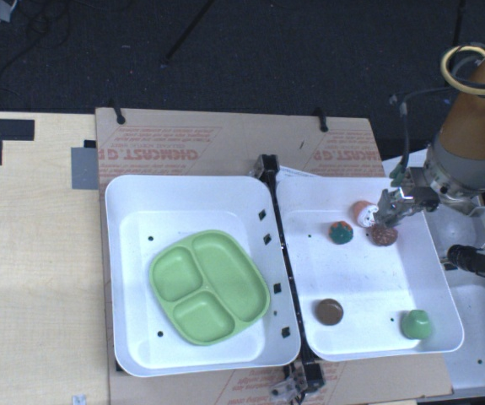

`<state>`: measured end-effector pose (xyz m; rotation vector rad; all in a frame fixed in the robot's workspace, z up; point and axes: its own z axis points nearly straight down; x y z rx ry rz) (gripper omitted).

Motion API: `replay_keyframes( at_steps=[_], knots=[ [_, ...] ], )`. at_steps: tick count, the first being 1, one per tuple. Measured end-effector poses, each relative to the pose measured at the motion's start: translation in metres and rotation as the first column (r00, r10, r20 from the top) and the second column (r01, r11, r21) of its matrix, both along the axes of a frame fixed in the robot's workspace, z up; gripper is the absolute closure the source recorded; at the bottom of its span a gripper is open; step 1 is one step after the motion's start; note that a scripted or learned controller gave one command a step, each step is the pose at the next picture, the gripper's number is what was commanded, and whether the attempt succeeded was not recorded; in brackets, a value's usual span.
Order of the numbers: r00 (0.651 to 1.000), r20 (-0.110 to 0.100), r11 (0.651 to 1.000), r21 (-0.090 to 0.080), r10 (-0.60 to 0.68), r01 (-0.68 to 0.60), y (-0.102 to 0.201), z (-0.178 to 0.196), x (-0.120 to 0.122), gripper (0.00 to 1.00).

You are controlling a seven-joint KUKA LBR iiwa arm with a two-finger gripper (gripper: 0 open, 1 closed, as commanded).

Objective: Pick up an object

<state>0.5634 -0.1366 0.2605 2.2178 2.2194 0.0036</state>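
The end effector (388, 215) is seen low over the far right part of the right bin (369, 344), just above a small cluster of objects, and whether it is apart or together cannot be told from the camera view, since its tip is small and merges with the things beneath it. Nothing can be confirmed as held. Directly at the tip lie a reddish-brown round piece (384, 235) and, touching or nearly touching it, a pale orange-and-white piece (363, 213); just beside them, toward the divider, sits a teal round object (341, 233). Well apart, near the front of the same bin, a brown disc-like object (329, 312) and a green rounded object (416, 324) are found. The left bin (132, 226) carries a green sectioned plate (209, 287). The nearest candidate is judged to be the reddish-brown piece: it looks small and light, probably a toy food of plastic or rubber, so little force should be needed, but a rounded, smooth surface is likely to slip or roll out from a shallow pinch. A grip across its widest part, taken from straight above with the tips low to the bin floor, is judged safest. Crowding by the pale neighbour could cause a double contact or a nudge aside; the isolated green object would be taken more cleanly.
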Motion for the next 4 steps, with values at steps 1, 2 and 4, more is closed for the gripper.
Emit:
replay_keyframes(
  at_steps=[1, 2, 4],
  knots=[
    [1.000, -0.006, 1.000, 0.004, 0.004, -0.004, 0.059, 0.001, 0.014, 1.00],
    [1.000, -0.006, 1.000, 0.002, 0.003, -0.003, 0.108, -0.007, 0.034, 1.00],
    [1.000, -0.010, 1.000, 0.002, 0.003, -0.003, 0.212, -0.020, 0.044, 1.00]
  ],
)
